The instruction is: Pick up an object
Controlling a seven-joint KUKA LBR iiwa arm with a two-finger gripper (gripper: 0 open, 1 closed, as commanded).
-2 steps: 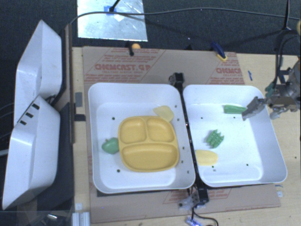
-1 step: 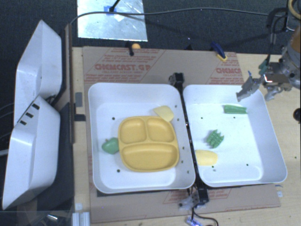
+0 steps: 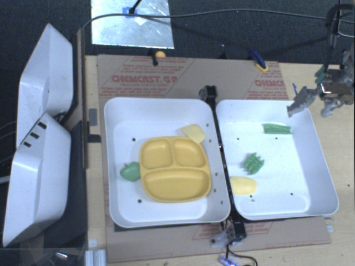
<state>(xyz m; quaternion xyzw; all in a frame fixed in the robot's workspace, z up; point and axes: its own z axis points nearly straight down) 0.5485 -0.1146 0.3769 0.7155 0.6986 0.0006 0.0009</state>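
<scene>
You are looking down on a robotics lab test station. Two white bins (image 3: 166, 107) sit clamped on a cardboard-covered surface (image 3: 183, 73) over dark carpet (image 3: 39, 4), with loose black cables (image 3: 233, 16), a metal plate (image 3: 130, 14), and white equipment housings (image 3: 39, 137) alongside.

The arm (image 3: 341, 49) is running off the right edge, its upper links cut away. The tray (image 3: 175, 168) is overlapping the green piece (image 3: 130, 172) and pale wedge (image 3: 193, 132), hiding their inner edges. Gripper (image 3: 313, 101) fingers are blurring into indistinct grey.
</scene>
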